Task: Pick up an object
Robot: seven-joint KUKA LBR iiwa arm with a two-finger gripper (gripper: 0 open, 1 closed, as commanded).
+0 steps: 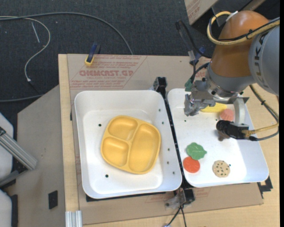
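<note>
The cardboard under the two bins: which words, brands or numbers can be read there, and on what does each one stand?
"CHEMCAST GP": large red print on the cardboard sheet, above the left bin.
Smaller red lines below it, on the same sheet: too blurred to read.
Cardboard box at the top edge: faint print, too small to read.

A green leafy toy is seen lying flat in the right bin, near its left side. A round red-orange piece is placed just below it, touching it. A round tan cookie with dark chips is laid flat to the right of these, a little apart. A pink round piece and a yellow piece are found higher up, partly hidden under the arm.
</note>
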